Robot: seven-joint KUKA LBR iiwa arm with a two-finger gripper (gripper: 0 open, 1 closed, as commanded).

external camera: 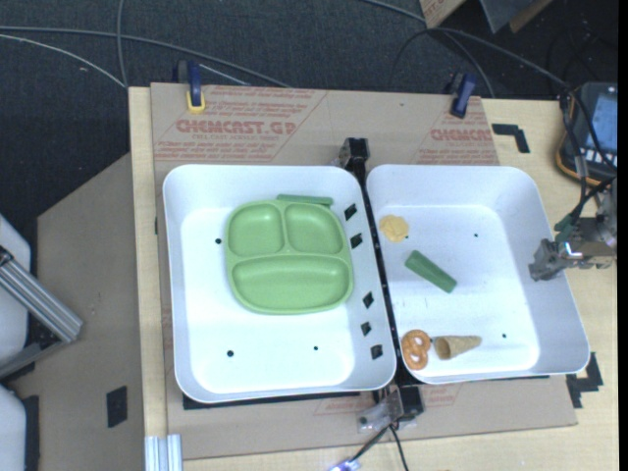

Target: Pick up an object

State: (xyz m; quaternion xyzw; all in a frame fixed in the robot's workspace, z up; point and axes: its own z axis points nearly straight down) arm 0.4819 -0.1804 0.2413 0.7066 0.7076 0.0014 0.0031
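The right bin (510,189) holds a small round yellow piece (394,229) near its back left. A green oblong block (431,271) lies at a slant in the middle. A pretzel (416,348) and a tan cone (457,345) sit side by side at the front. My gripper (546,262) is at the right rim of this bin, well right of all these objects and touching none of them. It looks small and dark against the rim.
The left bin (196,341) carries a light green divided plate (288,256) with a green strip (304,201) behind it. A black divider with clips (373,263) runs between the bins. Cables and a dark device (594,130) lie at the far right.
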